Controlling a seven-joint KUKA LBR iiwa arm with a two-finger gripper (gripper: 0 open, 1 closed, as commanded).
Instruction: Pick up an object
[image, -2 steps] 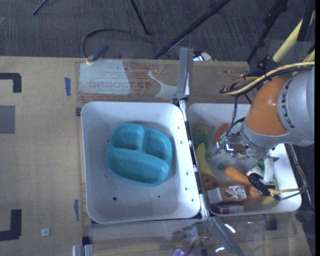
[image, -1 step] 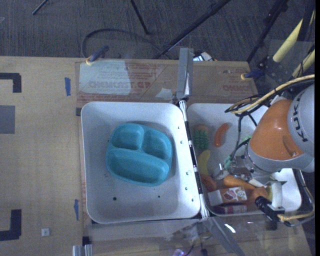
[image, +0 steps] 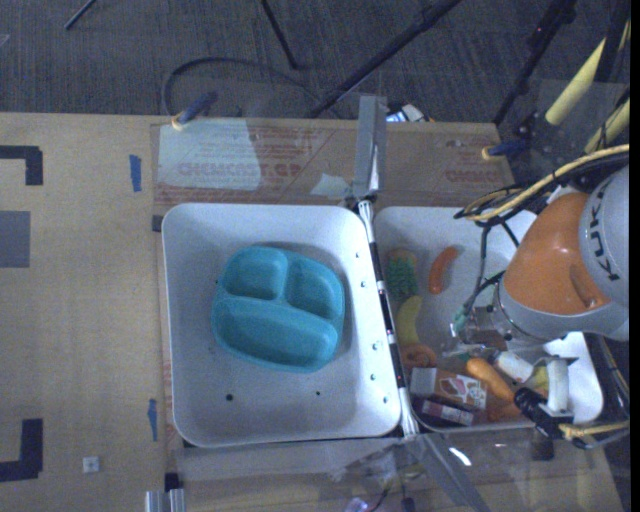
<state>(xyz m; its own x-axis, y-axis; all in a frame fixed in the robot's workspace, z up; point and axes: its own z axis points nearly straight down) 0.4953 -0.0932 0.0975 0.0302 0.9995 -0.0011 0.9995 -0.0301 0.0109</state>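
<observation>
Left bin (image: 190, 330) on worktop (image: 80, 330): blue divided plate (image: 280, 307) lying near centre. Right bin (image: 430, 225): green corn-like piece (image: 403, 272), yellow banana (image: 409, 318) below it, orange sausage-shaped item (image: 443, 268) to its right, small packets (image: 452, 392) and carrot (image: 492, 380) along near wall. Gripper (image: 478, 335) low over right bin clutter, above carrot; jaws' state cannot be told. Grey-orange arm (image: 560, 270) covers bin's right part.
</observation>
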